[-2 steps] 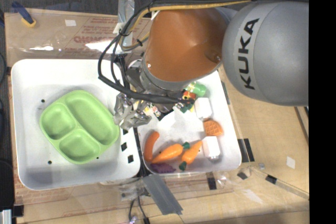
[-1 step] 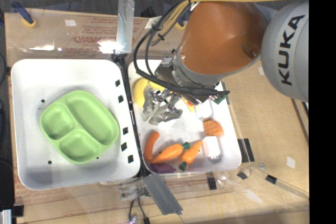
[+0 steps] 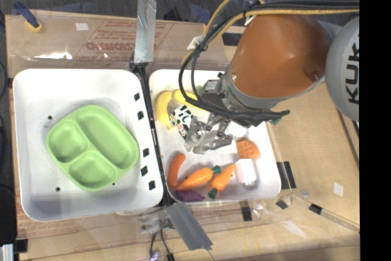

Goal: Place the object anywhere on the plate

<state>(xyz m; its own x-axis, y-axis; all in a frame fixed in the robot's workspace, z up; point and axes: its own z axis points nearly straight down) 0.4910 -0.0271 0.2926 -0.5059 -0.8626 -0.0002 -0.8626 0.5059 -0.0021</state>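
A light green plate (image 3: 91,147) with three compartments lies in the left bin (image 3: 36,95). My gripper (image 3: 204,136) hangs low over the middle of the right bin (image 3: 269,159), just right of a black-and-white spotted toy (image 3: 181,119) and a yellow banana (image 3: 164,108). Its metal fingers point down-left, with a small gap and nothing visible between them. Below it lie an orange sausage-like piece (image 3: 175,168), two carrots (image 3: 211,177), a purple piece (image 3: 190,195), a waffle-patterned orange piece (image 3: 247,148) and a white block (image 3: 246,172).
The large orange wrist band (image 3: 278,55) and cables cover the upper right part of the right bin. A black divider strip (image 3: 149,131) runs between the bins. A grey taped strip (image 3: 145,30) sits behind them.
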